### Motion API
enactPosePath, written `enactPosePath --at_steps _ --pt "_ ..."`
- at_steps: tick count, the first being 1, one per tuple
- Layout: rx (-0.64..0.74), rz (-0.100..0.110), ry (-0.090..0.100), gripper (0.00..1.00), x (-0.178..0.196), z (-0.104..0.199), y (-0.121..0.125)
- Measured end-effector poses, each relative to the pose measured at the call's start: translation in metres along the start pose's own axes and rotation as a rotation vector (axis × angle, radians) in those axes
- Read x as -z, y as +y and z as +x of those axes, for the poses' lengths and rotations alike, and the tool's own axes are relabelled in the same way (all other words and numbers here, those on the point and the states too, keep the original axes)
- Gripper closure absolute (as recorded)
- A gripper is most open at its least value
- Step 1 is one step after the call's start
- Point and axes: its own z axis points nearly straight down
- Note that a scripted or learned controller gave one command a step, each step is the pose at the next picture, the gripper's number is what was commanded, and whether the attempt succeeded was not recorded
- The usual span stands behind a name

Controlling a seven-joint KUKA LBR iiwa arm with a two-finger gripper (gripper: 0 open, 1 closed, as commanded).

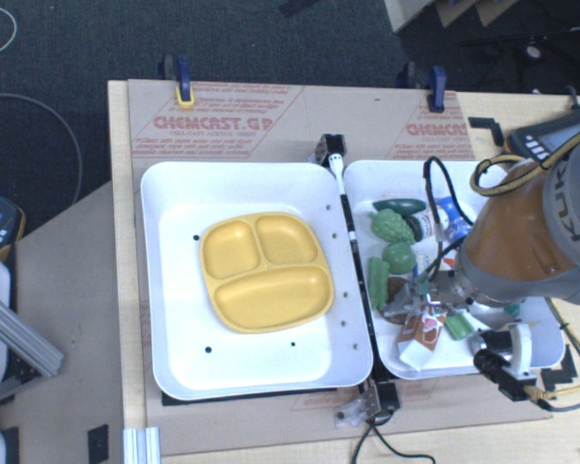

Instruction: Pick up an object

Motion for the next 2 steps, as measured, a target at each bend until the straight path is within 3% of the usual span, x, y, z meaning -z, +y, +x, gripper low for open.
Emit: enactPosePath --at_steps 1,2 --pt "0.0 -0.009 -0.003 1.0 0.0141 -0.0008 0.0018" --pt "-0.002 -0.012 -0.005 1.0 0.0238 -0.0011 0.0024"
